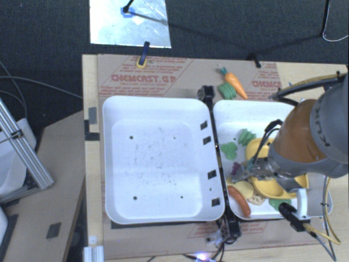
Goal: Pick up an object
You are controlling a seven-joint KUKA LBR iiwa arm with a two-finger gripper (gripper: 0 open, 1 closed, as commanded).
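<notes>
the two white bins [158, 111] are looking like smooth, slightly glossy plastic; the board [163, 72] under them is showing matt printed cardboard; the toy carrot [235, 82] is looking like shiny plastic.

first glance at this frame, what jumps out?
The grey arm with its orange band looms over the right bin, its claw down among a heap of toy food: a sausage, yellow pieces, green bits. Next to it the left bin is a wide white expanse. A toy carrot lies outside, on the cardboard behind the right bin.
</notes>
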